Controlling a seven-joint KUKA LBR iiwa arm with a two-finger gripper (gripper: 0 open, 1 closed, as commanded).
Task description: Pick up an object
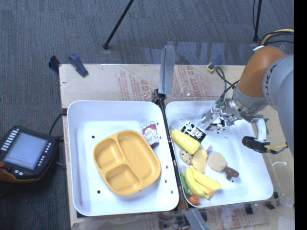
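Fingers of the gripper (217, 119) hang over the upper part of the right bin (249, 186), but they blur into a black-and-white patterned thing beneath them, so whether they are apart or together cannot be told. Nothing is clearly seen between them.

At far left a handheld screen (24, 152) lies on the floor, partly cut by the edge. The left bin (79, 176) holds a yellow divided tray (126, 161), tilted, with bare white floor all around it, widest along the upper and left walls. A small red-and-white carton (151, 133) sits touching the tray's upper right corner, near the wall between the bins.

In the right bin the objects crowd the left half: a black-and-white carton (194, 130), a yellow corn-like piece (184, 141), a cookie (186, 157), a tan disc (217, 161), bananas (202, 181) and a small red thing (193, 200) half hidden at the lower rim. The bin's right half lies open, under the arm (261, 80).
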